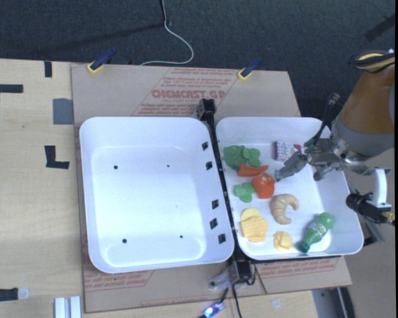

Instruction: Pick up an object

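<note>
**Choosing a grip in the right bin**

My gripper (288,166) hangs low over the right bin (341,197) — whether it is apart or together, I cannot tell. Just beside it lies the tomato (264,186), probably light, hard, slick plastic — I'd take it across its round middle.
</note>
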`<action>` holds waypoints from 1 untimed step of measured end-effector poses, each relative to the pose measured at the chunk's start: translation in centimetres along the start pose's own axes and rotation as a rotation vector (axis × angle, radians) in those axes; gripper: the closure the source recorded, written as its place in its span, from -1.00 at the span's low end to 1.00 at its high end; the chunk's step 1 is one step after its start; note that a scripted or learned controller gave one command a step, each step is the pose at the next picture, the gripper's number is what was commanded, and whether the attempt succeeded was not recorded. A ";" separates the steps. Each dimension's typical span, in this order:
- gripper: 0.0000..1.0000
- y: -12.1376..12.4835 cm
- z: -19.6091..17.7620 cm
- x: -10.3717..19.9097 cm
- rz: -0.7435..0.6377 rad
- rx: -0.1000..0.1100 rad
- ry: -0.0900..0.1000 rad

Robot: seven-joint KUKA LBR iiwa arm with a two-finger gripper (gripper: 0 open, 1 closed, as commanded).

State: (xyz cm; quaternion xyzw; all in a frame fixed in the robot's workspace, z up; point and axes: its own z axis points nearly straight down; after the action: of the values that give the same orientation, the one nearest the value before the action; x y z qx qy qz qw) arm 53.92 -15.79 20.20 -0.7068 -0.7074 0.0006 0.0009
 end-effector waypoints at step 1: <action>-1.00 -1.4 10.3 4.5 0.001 -0.015 -0.006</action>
State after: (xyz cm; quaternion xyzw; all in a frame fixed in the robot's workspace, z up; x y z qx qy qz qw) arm 52.47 -11.27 9.92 -0.7072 -0.7069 -0.0027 -0.0066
